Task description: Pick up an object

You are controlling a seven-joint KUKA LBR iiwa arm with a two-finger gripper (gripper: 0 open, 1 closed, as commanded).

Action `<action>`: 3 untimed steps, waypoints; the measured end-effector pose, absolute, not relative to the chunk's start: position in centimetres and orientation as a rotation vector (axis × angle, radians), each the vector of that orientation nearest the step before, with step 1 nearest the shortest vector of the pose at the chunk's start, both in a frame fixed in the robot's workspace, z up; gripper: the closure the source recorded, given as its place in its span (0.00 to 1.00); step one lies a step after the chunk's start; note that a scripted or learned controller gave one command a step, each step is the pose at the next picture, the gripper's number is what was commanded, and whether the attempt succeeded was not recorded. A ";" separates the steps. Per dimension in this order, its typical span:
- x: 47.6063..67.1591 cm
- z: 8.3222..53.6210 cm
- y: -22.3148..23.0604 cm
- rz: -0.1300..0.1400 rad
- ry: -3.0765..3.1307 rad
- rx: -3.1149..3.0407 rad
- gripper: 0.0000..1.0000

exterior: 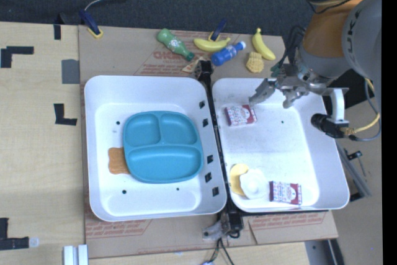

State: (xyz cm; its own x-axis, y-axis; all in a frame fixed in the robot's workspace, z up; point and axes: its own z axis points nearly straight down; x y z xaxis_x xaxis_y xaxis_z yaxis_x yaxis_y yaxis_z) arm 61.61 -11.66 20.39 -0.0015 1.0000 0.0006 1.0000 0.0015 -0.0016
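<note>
Nearest, a red-and-white carton (285,192) lay in the right bin's (322,152) front corner while the end effector (275,94) hovered spread, empty, over its back edge.

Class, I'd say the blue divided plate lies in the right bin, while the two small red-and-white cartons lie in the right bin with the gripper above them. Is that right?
Not quite. The camera view shows the blue divided plate in the left bin, not the right one. The two red-and-white cartons do lie in the right bin, with the gripper above it.
</note>
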 end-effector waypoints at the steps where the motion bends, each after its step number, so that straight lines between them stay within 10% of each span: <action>1: 62.8 8.6 -10.1 -0.003 -2.225 -2.221 0.00; 2: 66.9 8.6 -11.8 -0.003 -2.226 -2.221 0.00; 3: 66.9 9.5 -11.8 0.000 -2.227 -2.219 1.00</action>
